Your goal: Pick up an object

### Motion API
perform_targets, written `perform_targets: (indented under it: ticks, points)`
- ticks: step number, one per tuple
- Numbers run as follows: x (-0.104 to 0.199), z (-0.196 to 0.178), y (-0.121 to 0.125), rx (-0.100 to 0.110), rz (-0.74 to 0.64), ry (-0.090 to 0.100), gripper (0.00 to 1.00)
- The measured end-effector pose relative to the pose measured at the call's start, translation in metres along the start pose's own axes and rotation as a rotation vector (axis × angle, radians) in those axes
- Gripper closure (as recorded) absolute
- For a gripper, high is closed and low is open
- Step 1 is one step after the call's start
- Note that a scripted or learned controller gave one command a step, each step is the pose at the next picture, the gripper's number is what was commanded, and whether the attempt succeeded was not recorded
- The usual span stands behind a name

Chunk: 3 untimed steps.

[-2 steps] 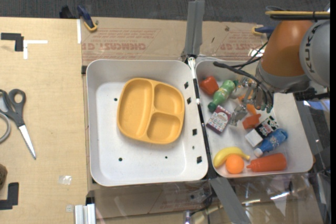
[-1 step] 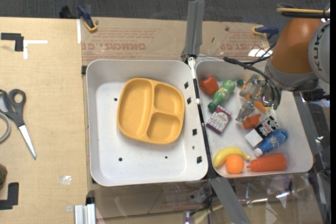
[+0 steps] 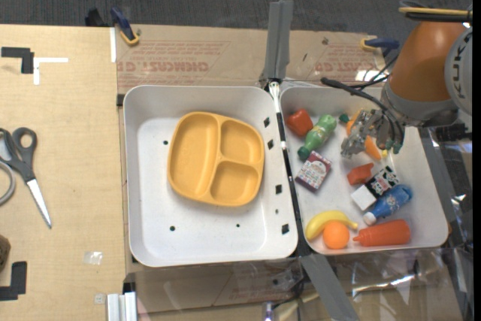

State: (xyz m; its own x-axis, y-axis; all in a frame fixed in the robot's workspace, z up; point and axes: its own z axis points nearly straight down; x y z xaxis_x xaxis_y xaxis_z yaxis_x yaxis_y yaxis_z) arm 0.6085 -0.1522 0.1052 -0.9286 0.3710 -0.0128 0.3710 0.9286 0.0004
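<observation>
My gripper hangs over the upper middle of the right bin, below the arm's orange band. A small orange piece shows right under it, and whether it is held I cannot tell. To its left lie a green bottle and a red pepper-like toy. Below it are a red block, a black-and-white box and a blue bottle. A purple-and-white carton lies left of centre. A banana, an orange and a red-orange bottle sit along the front wall.
The left bin holds a yellow divided plate. A grey divider post stands between the bins at the back. Scissors lie on the bench far left. Blue clamps grip the cardboard behind.
</observation>
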Motion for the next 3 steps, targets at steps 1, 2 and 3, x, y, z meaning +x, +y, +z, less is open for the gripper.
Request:
perform_targets:
  ticks: [1, 2, 3]
  points:
    - [-0.008, -0.124, 0.059, 0.002, 0.144, 0.011, 1.00]
    - [0.015, -0.166, 0.132, 0.003, 0.362, 0.009, 1.00]
    - [-0.001, -0.020, 0.050, 0.002, 0.216, 0.011, 1.00]
